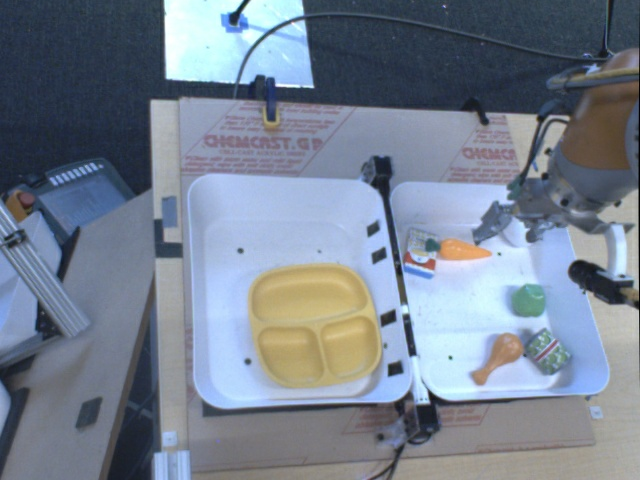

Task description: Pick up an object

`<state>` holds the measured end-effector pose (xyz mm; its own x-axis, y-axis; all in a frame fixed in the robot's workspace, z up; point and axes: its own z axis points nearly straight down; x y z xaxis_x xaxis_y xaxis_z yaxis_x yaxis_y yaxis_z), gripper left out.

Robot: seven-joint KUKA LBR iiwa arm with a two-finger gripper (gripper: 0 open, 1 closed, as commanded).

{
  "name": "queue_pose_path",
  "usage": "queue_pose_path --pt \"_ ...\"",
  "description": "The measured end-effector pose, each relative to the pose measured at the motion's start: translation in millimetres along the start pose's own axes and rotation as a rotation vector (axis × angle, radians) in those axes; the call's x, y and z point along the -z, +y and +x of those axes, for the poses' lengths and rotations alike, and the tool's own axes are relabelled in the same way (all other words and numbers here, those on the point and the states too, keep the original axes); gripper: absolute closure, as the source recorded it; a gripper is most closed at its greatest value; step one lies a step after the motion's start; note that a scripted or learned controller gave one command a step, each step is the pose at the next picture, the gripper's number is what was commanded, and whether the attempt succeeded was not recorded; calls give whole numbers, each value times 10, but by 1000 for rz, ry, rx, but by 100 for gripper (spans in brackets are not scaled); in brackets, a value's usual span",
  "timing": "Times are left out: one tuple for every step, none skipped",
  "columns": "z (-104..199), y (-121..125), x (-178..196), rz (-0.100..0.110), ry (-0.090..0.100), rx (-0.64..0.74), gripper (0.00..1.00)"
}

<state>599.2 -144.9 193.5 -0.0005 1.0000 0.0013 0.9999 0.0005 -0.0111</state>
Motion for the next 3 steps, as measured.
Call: queue_pose_path --pt "2 29 73 -12 -2 2 0" --pt "21 135 -461 -9 -1 5 0" --pt "-77 132 -1011 -10 -2 0 0"
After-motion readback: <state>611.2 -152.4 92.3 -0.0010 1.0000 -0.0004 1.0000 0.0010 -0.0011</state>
